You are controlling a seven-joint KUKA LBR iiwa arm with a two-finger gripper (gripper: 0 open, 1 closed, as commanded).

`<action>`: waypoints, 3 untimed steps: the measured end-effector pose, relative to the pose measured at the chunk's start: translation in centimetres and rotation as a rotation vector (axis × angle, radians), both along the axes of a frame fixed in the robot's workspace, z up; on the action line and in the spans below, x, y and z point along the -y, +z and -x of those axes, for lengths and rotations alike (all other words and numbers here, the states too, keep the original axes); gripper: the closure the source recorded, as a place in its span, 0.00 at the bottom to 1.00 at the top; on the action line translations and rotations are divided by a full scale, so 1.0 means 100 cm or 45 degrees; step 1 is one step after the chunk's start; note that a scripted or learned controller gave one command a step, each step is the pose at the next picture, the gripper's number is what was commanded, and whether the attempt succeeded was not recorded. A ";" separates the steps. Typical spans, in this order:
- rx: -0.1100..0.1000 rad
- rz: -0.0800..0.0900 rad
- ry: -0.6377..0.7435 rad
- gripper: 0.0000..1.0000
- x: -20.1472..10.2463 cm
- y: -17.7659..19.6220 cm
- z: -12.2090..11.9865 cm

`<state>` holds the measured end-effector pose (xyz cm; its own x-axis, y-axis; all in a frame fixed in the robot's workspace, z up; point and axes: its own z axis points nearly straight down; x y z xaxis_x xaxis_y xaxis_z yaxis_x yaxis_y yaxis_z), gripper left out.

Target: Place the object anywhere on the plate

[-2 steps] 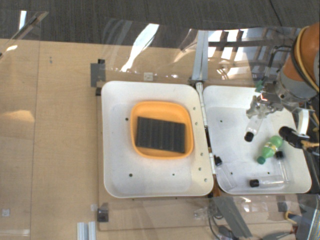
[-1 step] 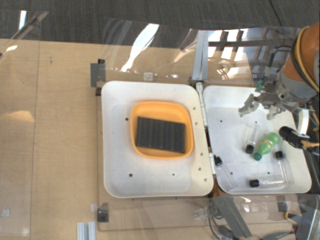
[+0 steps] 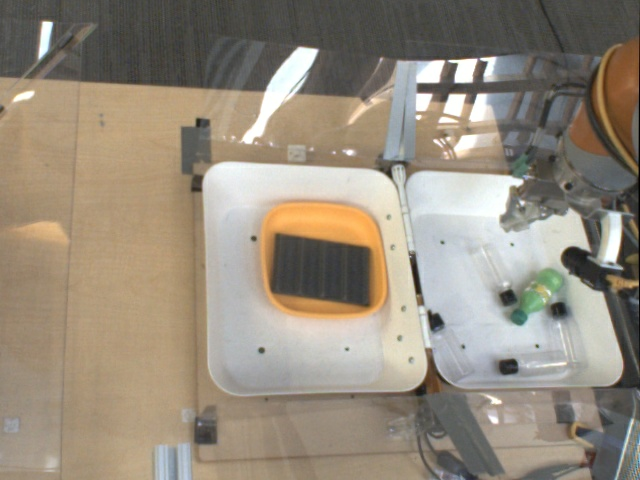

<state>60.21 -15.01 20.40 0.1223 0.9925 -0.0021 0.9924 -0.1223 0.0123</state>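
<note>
From the overhead camera I see the green bottle (image 3: 537,296) lying on its side in the right bin (image 3: 450,268), toward that bin's 4 o'clock area, its darker cap end pointing to about 7 o'clock. The gripper (image 3: 524,211) hangs over the same bin at roughly 1 o'clock from the bottle, near it but clearly apart, with bare white floor between them. I cannot tell how the jaws stand; the metal tip is too small and cluttered for me to judge. Nothing is visibly gripped there.

The arm (image 3: 610,118) reaches in from the 3 o'clock edge, its orange band high at the upper right corner and the grey wrist sloping down toward 8 o'clock to the gripper.

Three clear tubes with black caps lie around the bottle: one (image 3: 497,274) just at its 9 o'clock, one (image 3: 565,330) at its 4 o'clock, one (image 3: 535,366) along the bin's 6 o'clock wall.

In the left bin (image 3: 300,368) the orange plate (image 3: 275,238) sits near the centre with a dark ribbed pad (image 3: 322,270) on it
</note>
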 end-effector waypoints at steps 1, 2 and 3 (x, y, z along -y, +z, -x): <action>-0.008 -0.004 0.060 1.00 -0.039 0.003 0.074; 0.005 -0.002 0.048 1.00 -0.039 -0.106 0.107; 0.016 -0.021 -0.731 1.00 -0.042 -0.110 0.101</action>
<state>50.11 -10.81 9.43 0.6416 0.7668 0.0176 0.7666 -0.6419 0.0168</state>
